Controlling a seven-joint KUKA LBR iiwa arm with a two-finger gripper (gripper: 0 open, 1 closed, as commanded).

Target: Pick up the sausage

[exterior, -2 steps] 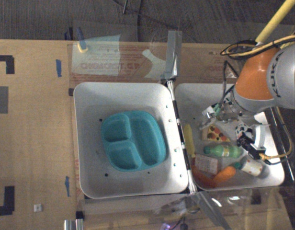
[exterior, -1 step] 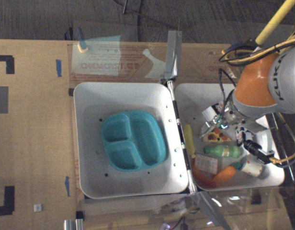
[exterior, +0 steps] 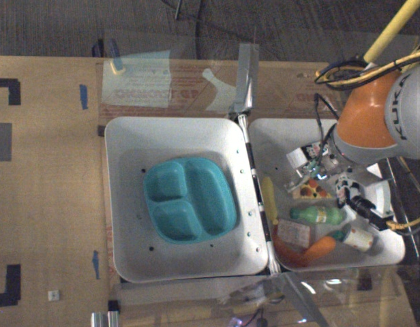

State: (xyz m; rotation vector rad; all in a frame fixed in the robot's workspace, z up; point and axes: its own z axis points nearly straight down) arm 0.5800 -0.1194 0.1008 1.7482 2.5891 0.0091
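The sausage (exterior: 286, 256) is a dark red curved piece in the right bin (exterior: 264, 138), lying along the front left corner. It is partly under a flat packet (exterior: 294, 234) and touches an orange carrot (exterior: 320, 246). The gripper (exterior: 315, 174) hangs below the orange wrist band over the middle of the right bin. It is just above a small orange and yellow item (exterior: 309, 191) and well behind the sausage. Nothing can be seen held in it.
Also in the right bin are a green bottle (exterior: 318, 215), a yellow stick-like item (exterior: 268, 200) along the left wall and a white cup (exterior: 360, 238). The left bin (exterior: 121, 142) holds a teal divided plate (exterior: 189, 200). Cables hang near the wrist.
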